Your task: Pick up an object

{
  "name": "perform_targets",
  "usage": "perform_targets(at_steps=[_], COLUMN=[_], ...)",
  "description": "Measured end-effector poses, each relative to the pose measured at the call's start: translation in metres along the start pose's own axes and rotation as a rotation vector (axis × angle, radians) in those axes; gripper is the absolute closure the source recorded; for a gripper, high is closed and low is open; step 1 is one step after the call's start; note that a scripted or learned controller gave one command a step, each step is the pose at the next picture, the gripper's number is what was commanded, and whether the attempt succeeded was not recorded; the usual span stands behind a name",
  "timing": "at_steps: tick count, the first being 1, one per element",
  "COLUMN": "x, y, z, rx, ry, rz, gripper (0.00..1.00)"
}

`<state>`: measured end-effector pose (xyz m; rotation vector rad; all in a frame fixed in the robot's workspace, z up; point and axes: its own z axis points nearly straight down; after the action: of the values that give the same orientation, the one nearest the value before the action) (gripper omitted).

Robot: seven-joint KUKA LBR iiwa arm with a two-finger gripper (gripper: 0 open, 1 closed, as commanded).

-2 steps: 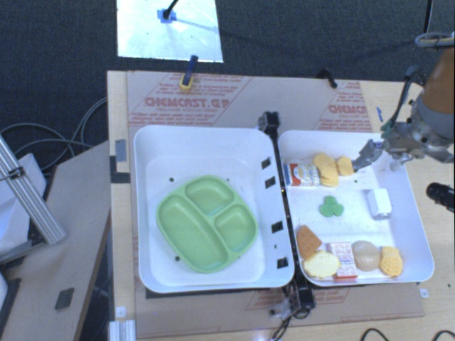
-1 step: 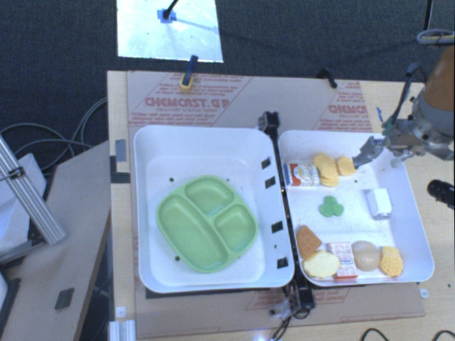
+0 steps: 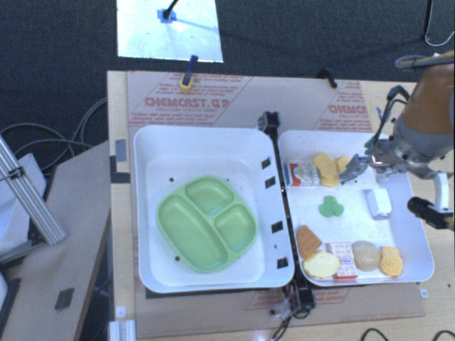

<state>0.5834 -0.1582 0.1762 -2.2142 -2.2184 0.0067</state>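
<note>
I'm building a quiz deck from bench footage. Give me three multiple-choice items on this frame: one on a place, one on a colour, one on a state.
1. Where does the divided tray lie?
A. left bin
B. right bin
C. on the bench outside the bins

2. What colour is the small round-lobed piece in the middle of the right bin?
A. red
B. green
C. blue

3. How do the tray's compartments stand?
A. heaped with food
B. holding one cracker
C. bare

Answers: 1 A, it sits inside the left bin. 2 B, the piece is green like the tray. 3 C, plain green plastic shows in all three compartments.
</note>
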Motion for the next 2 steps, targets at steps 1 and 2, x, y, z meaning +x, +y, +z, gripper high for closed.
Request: perform_targets(at_steps=[1, 2], x=[-0.005, -0.005], y=[-0.008, -0.006], z=[0.061, 0.094], rx=[0.000, -0.008], ry=[0.000, -0.001], rz=[0.001, 0.001], gripper=[0.00, 0.00])
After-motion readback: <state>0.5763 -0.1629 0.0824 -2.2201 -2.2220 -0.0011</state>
